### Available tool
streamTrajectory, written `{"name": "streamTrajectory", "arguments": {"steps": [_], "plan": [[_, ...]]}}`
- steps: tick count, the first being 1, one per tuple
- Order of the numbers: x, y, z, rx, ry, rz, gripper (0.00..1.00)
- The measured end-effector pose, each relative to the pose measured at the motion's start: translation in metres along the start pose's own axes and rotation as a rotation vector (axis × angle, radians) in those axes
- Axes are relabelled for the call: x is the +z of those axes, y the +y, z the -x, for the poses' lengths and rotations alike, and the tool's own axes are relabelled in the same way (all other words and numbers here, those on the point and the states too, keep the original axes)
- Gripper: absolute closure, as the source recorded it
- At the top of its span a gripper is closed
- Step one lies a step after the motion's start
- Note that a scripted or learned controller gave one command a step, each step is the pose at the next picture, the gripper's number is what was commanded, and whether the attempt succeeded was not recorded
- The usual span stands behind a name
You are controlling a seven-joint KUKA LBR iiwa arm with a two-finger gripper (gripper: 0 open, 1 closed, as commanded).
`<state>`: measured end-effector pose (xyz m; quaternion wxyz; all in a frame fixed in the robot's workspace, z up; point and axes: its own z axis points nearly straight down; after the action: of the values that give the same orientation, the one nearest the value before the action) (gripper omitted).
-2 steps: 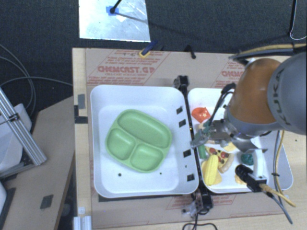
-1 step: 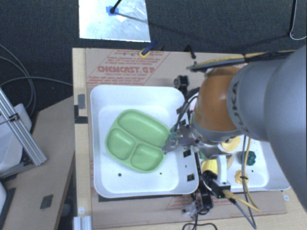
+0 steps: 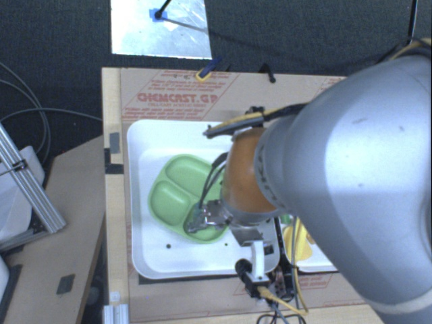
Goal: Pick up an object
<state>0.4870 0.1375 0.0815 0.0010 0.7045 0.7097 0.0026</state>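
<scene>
Bins (image 3: pixel 145 262): two | green tray (image 3: pixel 177 193): one | gripper (image 3: pixel 201 220): grip state unclear

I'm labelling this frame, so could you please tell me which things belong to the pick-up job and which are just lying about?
Job:
- gripper
- green divided tray, in the left bin
- yellow object, partly hidden, in the right bin

Lying about:
- silver sheet
- aluminium rails
- cables
</scene>
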Motion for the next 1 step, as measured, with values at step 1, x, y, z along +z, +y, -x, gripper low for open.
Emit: {"name": "streamTrajectory", "arguments": {"steps": [1], "plan": [[-0.1583, 0.0024, -0.0984, -0.008, 0.011, 0.011, 0.0]]}}
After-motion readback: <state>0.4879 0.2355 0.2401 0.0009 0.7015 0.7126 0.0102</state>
